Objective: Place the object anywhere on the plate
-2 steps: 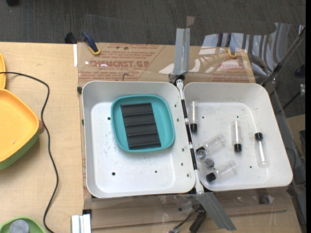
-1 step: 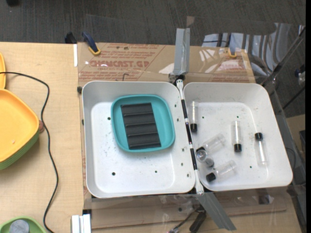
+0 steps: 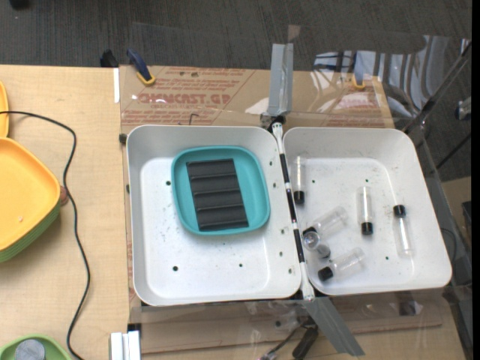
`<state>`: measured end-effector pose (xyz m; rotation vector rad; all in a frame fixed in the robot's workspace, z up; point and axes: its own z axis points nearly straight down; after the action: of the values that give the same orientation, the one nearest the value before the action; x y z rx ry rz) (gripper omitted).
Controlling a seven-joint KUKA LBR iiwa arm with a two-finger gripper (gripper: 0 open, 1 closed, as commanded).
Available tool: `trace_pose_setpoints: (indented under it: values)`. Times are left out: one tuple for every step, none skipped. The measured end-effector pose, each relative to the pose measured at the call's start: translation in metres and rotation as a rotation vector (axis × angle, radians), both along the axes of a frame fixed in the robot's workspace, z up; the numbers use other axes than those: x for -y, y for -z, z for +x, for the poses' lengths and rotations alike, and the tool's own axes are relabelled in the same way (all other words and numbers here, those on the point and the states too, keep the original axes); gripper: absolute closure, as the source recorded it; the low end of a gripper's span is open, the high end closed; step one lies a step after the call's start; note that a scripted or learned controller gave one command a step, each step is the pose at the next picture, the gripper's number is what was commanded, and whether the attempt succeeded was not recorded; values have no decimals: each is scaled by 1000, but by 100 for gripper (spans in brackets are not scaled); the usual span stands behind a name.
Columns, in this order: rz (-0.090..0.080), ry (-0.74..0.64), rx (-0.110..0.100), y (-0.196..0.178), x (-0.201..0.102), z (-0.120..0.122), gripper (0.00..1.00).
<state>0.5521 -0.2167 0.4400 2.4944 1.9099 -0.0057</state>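
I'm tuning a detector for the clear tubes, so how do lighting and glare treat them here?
Camera view: even, soft light with faint shadows; the clear tubes nearly vanish against the white right bin, leaving only their black caps distinct; reflections streak a transparent panel behind; the teal plate reads sharp.

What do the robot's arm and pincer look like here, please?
Their colours, shape and markings cannot be told from this picture. It gives the teal plate with a black ribbed insert in the left bin and clear, black-capped vials in the right bin.
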Motion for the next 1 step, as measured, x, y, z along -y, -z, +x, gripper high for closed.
trace_pose_setpoints:
  values:
    - [0, 71, -1, 0, -1, 44, 0]
